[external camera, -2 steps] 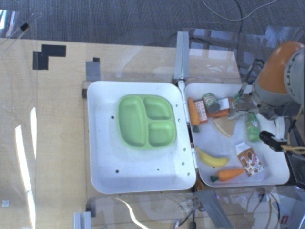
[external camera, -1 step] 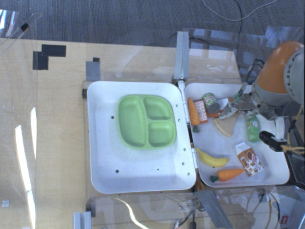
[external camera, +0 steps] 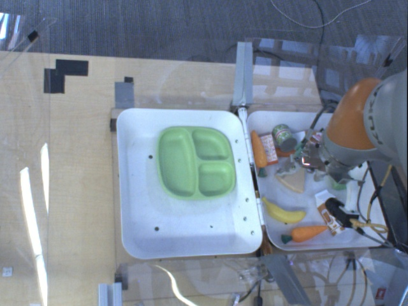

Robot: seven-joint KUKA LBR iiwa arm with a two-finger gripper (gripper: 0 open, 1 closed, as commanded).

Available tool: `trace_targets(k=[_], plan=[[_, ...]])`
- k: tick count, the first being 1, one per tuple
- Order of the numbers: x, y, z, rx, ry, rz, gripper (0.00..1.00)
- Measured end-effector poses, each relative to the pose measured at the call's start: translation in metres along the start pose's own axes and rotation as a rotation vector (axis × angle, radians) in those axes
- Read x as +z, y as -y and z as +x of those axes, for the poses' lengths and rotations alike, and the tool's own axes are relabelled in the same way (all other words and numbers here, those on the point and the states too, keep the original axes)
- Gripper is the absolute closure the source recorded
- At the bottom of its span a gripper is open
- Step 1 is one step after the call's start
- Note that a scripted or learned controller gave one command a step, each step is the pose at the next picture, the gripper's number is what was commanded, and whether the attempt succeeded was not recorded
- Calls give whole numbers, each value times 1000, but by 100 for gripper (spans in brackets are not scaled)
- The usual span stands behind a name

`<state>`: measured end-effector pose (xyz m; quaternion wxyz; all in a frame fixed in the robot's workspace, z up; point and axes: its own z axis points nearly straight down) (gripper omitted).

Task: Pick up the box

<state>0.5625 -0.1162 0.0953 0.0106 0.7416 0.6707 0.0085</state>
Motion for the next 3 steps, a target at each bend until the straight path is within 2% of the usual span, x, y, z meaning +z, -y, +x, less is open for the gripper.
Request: trace_targets(k=[1,2,3], plan=[[-1,25,-33,243,-3,0,0],[-2,-46,-18,270,1,14,0],[-1,1,-60,678,-20,12,0]])
